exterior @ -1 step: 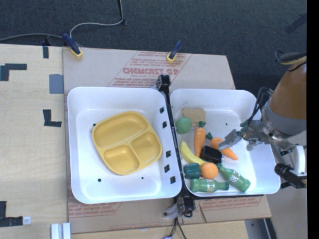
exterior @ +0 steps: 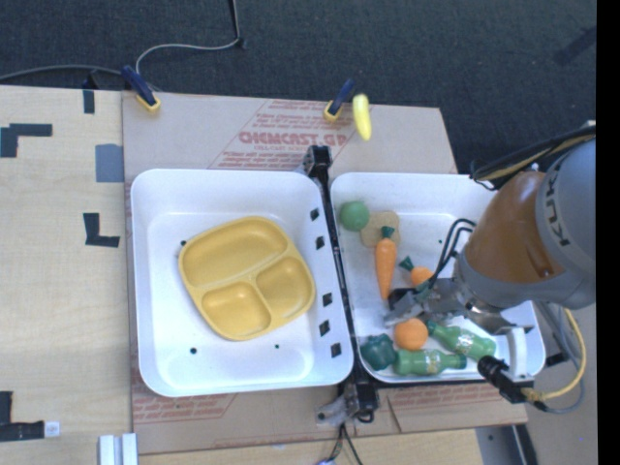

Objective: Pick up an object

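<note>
My gripper (exterior: 405, 305) reaches in from the right and hangs low over the right bin (exterior: 441, 187). It sits just above an orange ball (exterior: 411, 334) and right beside a carrot (exterior: 386, 264) lying lengthwise. A small orange piece with a green top (exterior: 419, 277) lies close to the wrist. Along the front wall lie a green bottle (exterior: 428, 361), a second green item (exterior: 466, 340) and a dark green lump (exterior: 377, 352). Farther back rest a green ball (exterior: 354, 214) and a beige piece (exterior: 381, 229). Nothing is seen held.
The left bin (exterior: 160, 260) holds a yellow three-compartment plate (exterior: 247, 277). A black divider clip (exterior: 317, 159) joins the bins. On the cardboard behind lie a yellow object (exterior: 361, 116) and two clamps (exterior: 142, 87) (exterior: 339, 102). The arm's grey and orange body (exterior: 518, 245) covers the right bin's right side.
</note>
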Controlling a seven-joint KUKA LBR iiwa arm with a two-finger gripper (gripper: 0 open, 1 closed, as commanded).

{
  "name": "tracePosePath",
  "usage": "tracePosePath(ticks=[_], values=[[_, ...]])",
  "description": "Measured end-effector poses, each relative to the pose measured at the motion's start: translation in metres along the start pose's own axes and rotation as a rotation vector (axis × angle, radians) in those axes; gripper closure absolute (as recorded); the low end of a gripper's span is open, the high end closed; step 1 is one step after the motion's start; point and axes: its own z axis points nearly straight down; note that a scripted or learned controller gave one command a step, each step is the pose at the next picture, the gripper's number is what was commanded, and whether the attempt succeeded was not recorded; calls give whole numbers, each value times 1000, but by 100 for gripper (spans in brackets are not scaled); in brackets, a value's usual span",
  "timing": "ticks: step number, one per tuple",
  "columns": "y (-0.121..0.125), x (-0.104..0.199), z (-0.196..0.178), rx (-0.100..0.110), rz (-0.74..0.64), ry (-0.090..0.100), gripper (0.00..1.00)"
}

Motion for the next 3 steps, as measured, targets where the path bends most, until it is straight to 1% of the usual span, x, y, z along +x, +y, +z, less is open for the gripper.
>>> tracePosePath(ticks=[1,2,3], values=[[2,19,8,-7,2,-4,0],[2,17,8,-6,0,-1,0],[2,16,-2,-7,1,-3,100]])
